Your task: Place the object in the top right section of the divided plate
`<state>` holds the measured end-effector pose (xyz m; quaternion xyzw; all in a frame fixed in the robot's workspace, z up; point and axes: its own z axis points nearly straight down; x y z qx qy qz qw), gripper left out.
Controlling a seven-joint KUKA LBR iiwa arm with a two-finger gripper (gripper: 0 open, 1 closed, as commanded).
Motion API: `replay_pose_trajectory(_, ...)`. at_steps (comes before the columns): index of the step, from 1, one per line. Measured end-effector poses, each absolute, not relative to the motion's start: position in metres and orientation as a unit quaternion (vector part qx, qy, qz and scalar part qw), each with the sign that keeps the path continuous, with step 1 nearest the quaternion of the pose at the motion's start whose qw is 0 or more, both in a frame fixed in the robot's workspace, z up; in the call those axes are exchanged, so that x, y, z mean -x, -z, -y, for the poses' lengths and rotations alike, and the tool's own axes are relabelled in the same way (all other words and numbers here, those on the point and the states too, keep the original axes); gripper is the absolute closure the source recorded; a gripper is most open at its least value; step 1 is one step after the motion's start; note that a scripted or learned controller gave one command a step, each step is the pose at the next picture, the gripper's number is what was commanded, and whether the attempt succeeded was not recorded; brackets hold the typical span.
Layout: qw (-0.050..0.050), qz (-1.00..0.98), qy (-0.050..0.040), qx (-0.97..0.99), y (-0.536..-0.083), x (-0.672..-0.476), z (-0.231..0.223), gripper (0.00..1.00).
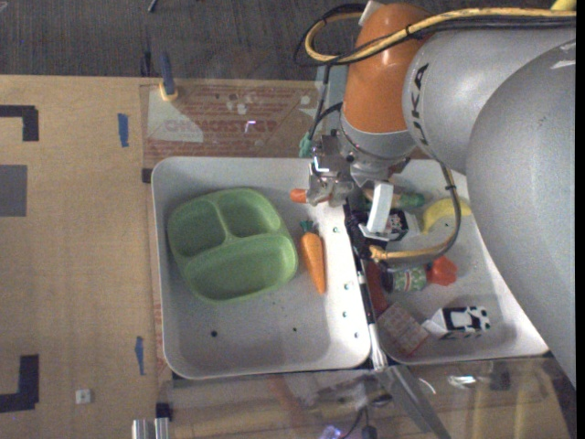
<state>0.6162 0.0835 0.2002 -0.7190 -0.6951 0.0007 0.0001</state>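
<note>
A green divided plate (233, 242) with three sections lies in the left bin (256, 346), towards its left side. An orange toy carrot (313, 258) with a green top lies on the bin floor just right of the plate. My gripper (322, 188) hangs over the bin's upper right corner, above the carrot and right of the plate. A small orange piece (298, 194) shows at the gripper's left edge; I cannot tell what it is or whether it is held.
The right bin (512, 337) holds a yellow item (444, 213), a bottle with a red cap (419, 275), a cow-patterned carton (466, 318) and a pinkish packet (402, 327). The arm's bulk covers that bin's upper part. A ridge divides the two bins.
</note>
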Motion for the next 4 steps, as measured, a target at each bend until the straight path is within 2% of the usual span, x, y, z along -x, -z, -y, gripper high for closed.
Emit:
replay_pose_trajectory(1,0.0,0.571,0.0036,0.821,-0.118,-0.624,-0.16,1.0)
replay_pose_trajectory(2,0.0,0.606,-0.0015,0.796,-0.312,-0.65,-0.226,1.0)
replay_pose_trajectory(3,0.001,0.554,-0.0037,0.833,-0.254,-0.596,-0.216,1.0)
replay_pose_trajectory(4,0.0,0.522,-0.0018,0.853,-0.222,-0.639,-0.226,1.0)
